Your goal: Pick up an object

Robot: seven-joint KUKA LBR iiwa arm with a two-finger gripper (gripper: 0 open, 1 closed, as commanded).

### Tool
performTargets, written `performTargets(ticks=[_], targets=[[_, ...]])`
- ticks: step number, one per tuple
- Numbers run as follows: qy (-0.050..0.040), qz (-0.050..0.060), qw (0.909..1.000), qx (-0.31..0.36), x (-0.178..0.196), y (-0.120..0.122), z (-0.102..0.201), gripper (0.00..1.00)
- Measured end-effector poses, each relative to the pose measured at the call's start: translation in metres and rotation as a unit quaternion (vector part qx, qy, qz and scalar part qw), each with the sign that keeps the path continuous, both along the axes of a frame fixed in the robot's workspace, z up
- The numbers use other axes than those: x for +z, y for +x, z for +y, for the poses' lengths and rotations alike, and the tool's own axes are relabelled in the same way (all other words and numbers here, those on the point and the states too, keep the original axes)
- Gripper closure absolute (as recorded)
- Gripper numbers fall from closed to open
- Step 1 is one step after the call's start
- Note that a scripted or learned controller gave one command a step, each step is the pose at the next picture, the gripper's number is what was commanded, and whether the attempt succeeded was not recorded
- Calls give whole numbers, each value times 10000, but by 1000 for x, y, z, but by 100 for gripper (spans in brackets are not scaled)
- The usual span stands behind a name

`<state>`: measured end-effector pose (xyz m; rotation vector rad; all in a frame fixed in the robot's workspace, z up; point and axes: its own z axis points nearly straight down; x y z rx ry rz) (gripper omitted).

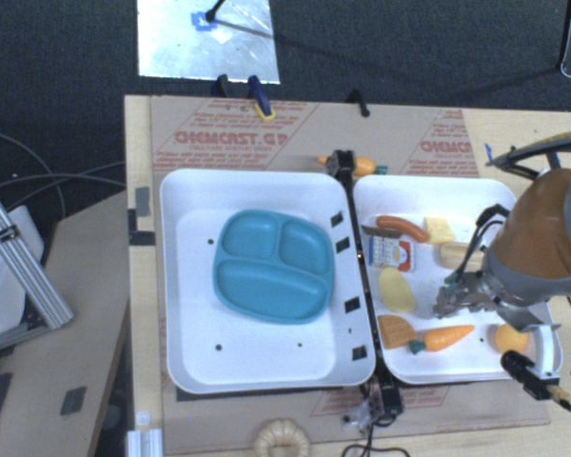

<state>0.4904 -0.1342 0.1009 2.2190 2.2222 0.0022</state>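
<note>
The gripper (454, 296) hovers in the right bin (428, 374) just above the toy carrot (445, 337) near its front edge; finger state unclear. The carrot looks light, rigid and smooth; grasp mid-body.

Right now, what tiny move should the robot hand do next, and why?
Probably lower a little onto the carrot. The gripper hangs just above it in the right bin and grips nothing, and the carrot lies nearest, with bare floor around it.
</note>
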Motion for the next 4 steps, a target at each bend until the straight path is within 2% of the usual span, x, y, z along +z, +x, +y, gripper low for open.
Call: performTargets(ticks=[2, 3, 4], targets=[[-12, -32, 10000, 12, 115, 4, -14, 100], [-3, -4, 10000, 14, 124, 5, -14, 100], [0, -20, 10000, 36, 135, 51, 15, 100]])
